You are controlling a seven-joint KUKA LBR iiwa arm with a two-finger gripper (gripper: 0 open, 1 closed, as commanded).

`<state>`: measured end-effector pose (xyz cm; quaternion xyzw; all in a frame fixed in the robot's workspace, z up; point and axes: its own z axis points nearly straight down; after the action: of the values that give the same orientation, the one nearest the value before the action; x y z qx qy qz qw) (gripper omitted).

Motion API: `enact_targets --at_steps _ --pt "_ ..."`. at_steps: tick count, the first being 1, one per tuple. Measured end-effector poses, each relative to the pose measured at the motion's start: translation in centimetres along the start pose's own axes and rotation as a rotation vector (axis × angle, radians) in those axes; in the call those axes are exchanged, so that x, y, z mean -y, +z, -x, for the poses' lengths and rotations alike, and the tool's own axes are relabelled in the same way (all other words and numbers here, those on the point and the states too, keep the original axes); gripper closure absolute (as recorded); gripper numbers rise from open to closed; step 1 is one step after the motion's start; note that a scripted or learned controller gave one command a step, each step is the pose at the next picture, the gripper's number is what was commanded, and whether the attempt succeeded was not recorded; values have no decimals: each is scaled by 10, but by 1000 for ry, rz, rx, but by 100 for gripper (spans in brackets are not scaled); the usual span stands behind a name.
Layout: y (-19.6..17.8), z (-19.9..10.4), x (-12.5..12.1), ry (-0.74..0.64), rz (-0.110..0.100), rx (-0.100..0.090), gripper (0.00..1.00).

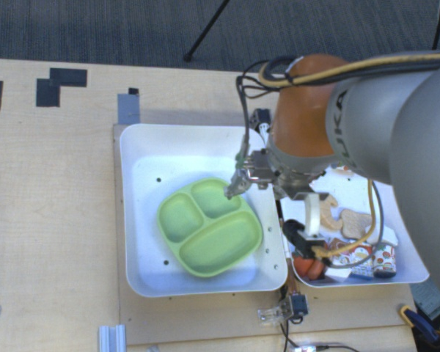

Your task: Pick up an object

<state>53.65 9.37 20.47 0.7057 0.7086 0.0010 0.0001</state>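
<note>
Grey KUKA arm's orange-banded wrist (308,108) sits closest to the lens, over the seam between the bins. Pick not done yet: nothing seen held. Left white bin (132,196) holds the green three-compartment plastic plate (209,226), flat on the bin floor. Gripper (238,185) is at the plate's upper right rim; can't tell how the fingers stand. Right white bin (414,273) holds a clutter of small toys and packets (345,248), partly under the arm. Worktop (51,233) around is bare wood.
</note>
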Motion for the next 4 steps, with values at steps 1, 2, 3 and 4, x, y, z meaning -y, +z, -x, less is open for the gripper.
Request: enact_targets --at_steps 1,2,3,4 --pt "-144 44 38 1 5 1 0" --pt "-14 127 18 2 -2 2 0" --pt "-202 173 -3 -1 4 2 0" --pt "-36 161 50 1 -1 1 0"
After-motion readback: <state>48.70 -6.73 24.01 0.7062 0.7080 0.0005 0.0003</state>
